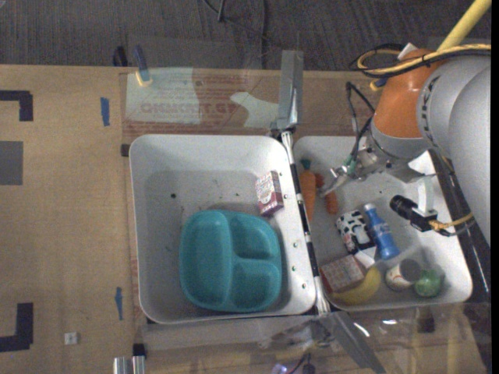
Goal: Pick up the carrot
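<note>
The carrot (pixel 309 192) is orange with a small green top. It lies lengthwise along the left wall of the right bin (pixel 460 283), near the divider between the bins. My gripper (pixel 343 174) hangs low over the back of the right bin, just right of the carrot's upper end and apart from it. The grey arm and its orange band rise up to the right behind it. Nothing shows held in the gripper.
A small orange-red piece (pixel 331 202) lies just below the gripper. The right bin also holds a cow-patterned item (pixel 352 228), blue bottle (pixel 380 236), banana (pixel 360 288), small box (pixel 341 271), cup (pixel 401 273) and green object (pixel 427 284). In the left bin (pixel 156 170) are a teal divided plate (pixel 231 260) and pink box (pixel 269 192).
</note>
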### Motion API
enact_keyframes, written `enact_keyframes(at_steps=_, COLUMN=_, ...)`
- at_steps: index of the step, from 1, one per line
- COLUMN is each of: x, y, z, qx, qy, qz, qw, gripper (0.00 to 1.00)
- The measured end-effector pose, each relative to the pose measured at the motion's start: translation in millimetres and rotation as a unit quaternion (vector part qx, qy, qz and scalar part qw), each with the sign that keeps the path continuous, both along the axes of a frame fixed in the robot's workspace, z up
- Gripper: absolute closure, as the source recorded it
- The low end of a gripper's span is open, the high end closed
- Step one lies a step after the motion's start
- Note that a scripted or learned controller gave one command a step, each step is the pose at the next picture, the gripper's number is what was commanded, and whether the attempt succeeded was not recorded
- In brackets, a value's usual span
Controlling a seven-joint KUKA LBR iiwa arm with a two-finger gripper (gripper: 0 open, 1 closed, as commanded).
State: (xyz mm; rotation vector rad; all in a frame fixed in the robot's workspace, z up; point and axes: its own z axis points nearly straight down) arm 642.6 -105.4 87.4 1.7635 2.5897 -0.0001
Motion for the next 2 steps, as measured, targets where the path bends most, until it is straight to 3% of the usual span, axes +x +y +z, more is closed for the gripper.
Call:
enact_keyframes(at_steps=1, x=2.9, y=1.3, z=13.4, qx=-0.0019, qy=-0.005, qz=0.003, qw=1.0000, gripper=1.00)
enact_keyframes(at_steps=2, x=-71.1, y=88.5, z=97.4, qx=0.0031, qy=0.004, qz=-0.120, qw=0.9928, gripper=1.00)
